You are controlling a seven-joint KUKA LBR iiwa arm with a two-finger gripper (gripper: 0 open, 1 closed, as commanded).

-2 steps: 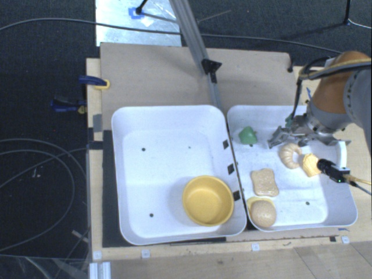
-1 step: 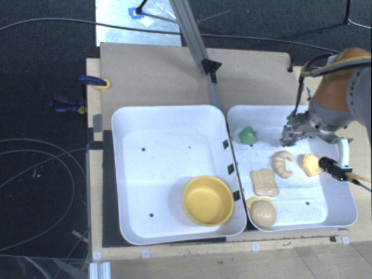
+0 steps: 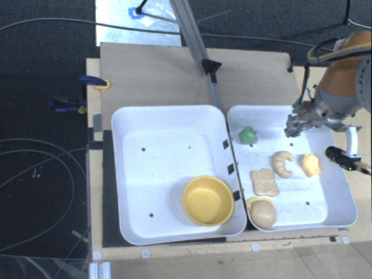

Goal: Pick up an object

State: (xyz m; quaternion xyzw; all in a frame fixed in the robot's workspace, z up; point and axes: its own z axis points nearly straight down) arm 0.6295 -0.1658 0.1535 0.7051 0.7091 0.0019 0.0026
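My gripper (image 3: 292, 128) hangs over the back of the right bin (image 3: 337, 214), above and just right of a croissant (image 3: 283, 163). Nothing shows between its fingers. A yellow cheese wedge (image 3: 311, 165) lies right of the croissant. A green pepper (image 3: 248, 135) sits near the bin's back left. A slice of toast (image 3: 264, 182) and a round bread roll (image 3: 263, 213) lie toward the front left of that bin. A yellow bowl (image 3: 207, 200) stands in the front right of the left bin (image 3: 133, 156).
A slanted grey pole (image 3: 195, 36) ends in a black clamp at the bins' back junction. Blue and yellow clamps (image 3: 81, 95) grip the bench's left edge. Cables run over the dark floor on the left.
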